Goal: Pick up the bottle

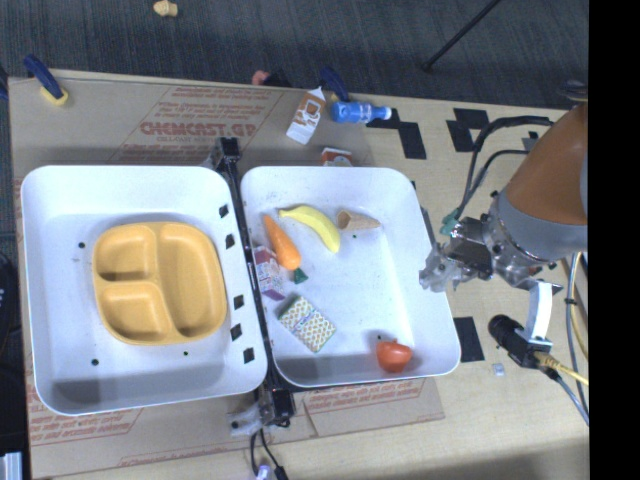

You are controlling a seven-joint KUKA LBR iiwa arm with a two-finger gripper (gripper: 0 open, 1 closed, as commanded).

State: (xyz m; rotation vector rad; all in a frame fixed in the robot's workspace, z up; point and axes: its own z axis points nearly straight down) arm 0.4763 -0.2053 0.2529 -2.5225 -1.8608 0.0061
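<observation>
1. The right bin is taken as the landmark; nearest the camera, inside its front right corner, a tomato is seen.
2. A patterned packet is found in the bin's front left part, lying flat.
3. The gripper is seen just outside the bin's right rim, at mid-height, carried by the grey arm with its orange band; nothing is seen between its fingers, and whether they are apart or together cannot be told.
4. A carrot is placed near the bin's left wall, with a small wrapper just beside it.
5. A banana is laid in the bin's far half, and a tan wedge is set just right of it.
6. The left bin is set touching the right bin's left side; a yellow divided plate is held in it.
7. The bottle, blue and lying on its side, is found on the bench beyond the bin's far rim, well apart from the gripper.
8. A small carton is seen just left of the bottle.
</observation>
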